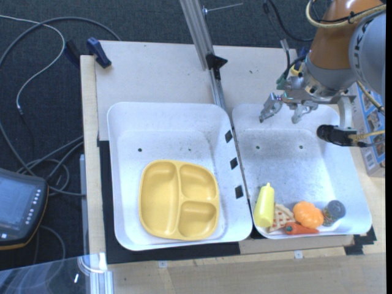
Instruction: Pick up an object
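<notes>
Objects for picking: clustered in near corner of right bin (pixel 343 182). Yellow bottle (pixel 264 205) upright-ish at left end of cluster, close to bin's left wall. Waffle-like piece (pixel 282 216) just right of bottle, touching or nearly so. Orange carrot-shaped item (pixel 296 229) along bin's near rim, below waffle piece. Round orange fruit (pixel 307 214) right of waffle piece, against carrot item. Small dark grey round thing (pixel 334 210) at far right of cluster, just beside orange fruit; kind cannot be told.

Gripper (pixel 283 111) over far end of right bin, well apart from cluster. Two fingers (pixel 268 110) pointing down, spread apart with bare bin rim showing between; nothing held. Grey wrist with orange band (pixel 346 17) above, reaching in from beyond bin's right side. Black part (pixel 334 134) jutting over bin's right wall, below wrist.

Left bin (pixel 122 133) touching right bin along shared middle edge. Yellow divided plate (pixel 179 198) lying flat in left bin, toward near side, three compartments. Metal rail (pixel 202 29) running from far side of bench down to gap between bins. Blue clamp (pixel 98 51) at bench's far left corner, well apart from right bin.
</notes>
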Robot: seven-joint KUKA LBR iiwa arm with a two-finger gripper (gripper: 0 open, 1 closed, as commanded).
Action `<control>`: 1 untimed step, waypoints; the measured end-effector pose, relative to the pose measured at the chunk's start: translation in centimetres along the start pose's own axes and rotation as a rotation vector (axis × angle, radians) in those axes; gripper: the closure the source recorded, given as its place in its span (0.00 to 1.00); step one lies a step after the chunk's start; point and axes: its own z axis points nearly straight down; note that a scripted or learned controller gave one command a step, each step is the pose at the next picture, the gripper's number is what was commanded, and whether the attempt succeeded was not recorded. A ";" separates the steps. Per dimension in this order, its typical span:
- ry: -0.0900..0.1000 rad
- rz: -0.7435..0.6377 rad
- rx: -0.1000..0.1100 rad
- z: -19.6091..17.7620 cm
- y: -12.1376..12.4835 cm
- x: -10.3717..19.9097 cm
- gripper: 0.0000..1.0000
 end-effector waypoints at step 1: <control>0.000 0.000 0.000 0.0 0.0 0.0 0.00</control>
